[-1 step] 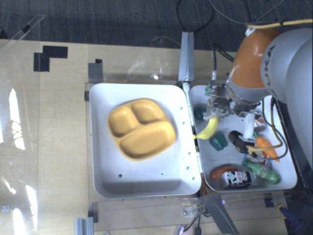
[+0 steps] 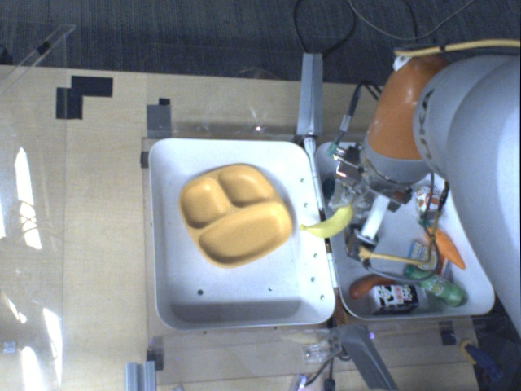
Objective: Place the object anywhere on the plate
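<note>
Near edge of right bin (image 2: 480,300): bottle (image 2: 435,287), carton (image 2: 396,296), hammer (image 2: 395,258). Banana (image 2: 330,224) hangs over the divider, gripper (image 2: 348,206) apparently clamped on its right end. Plate (image 2: 236,214) sits in left bin (image 2: 244,308). Carry banana left, clear the rim, release low over plate's middle.
</note>
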